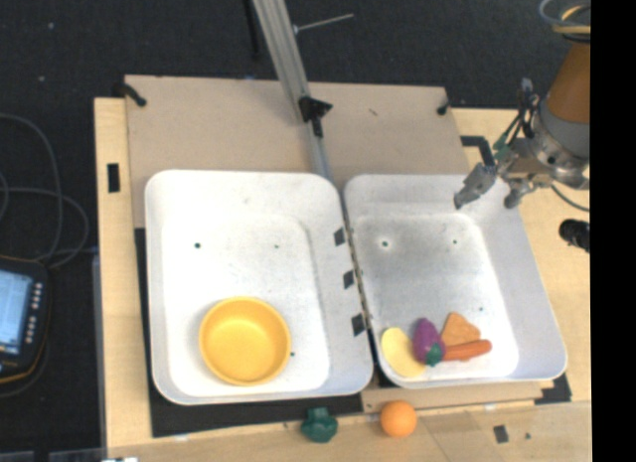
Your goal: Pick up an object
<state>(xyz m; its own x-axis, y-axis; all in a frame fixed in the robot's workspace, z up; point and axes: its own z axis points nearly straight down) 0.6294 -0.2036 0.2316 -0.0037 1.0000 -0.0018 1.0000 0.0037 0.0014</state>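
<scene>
My gripper (492, 192) hangs at the upper right, over the far right rim of the right bin (437, 241), with its two fingers spread open and nothing between them. Well below it, in the near corner of that bin, several toy foods lie bunched together: a pale yellow piece (397, 349), a purple eggplant (426, 339), an orange wedge (459, 329) and a carrot (467, 352). A yellow bowl (244, 340) sits in the near part of the left bin (238, 222).
An orange ball (398, 418) and a small green object (319, 425) lie on the bench in front of the bins. A slanted metal pole (283, 48) rises behind the divide between the bins. A tablet (18, 316) is at the far left.
</scene>
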